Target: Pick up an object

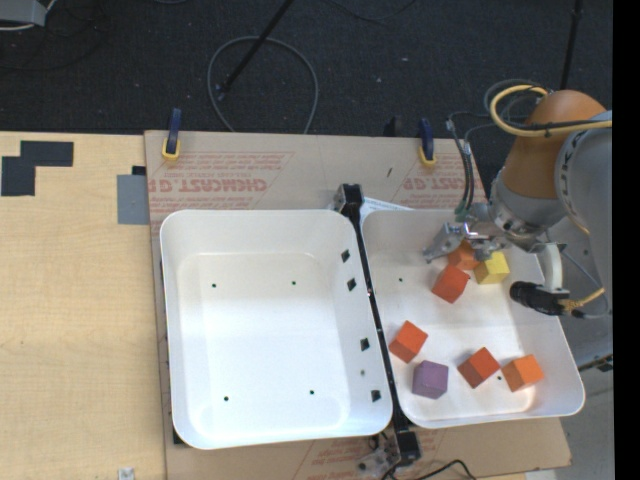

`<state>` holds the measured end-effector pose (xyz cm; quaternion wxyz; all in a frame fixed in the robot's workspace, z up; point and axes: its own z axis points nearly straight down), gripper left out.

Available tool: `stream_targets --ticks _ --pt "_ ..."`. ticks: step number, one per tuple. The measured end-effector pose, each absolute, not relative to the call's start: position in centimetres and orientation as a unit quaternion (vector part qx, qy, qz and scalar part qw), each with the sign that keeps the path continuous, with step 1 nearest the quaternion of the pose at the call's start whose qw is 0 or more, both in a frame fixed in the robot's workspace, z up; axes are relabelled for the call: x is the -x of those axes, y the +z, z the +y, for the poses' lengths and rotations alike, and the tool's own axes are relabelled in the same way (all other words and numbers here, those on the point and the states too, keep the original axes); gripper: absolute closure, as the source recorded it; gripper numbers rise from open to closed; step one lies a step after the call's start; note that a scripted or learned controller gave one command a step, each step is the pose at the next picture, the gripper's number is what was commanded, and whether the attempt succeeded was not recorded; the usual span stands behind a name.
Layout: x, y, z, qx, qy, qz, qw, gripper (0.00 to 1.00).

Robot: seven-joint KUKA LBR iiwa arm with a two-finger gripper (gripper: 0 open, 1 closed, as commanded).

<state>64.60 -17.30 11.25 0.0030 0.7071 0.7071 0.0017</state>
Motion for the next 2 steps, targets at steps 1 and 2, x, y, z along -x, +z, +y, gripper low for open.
stream_targets --ticks 1,2 --pt "-64.6 12.3 -17.4 -0.707 0.0013 0.707 0.003 1.0" --pt "-65.0 16.6 -17.0 -0.707 0.0007 0.707 0.001 1.0"
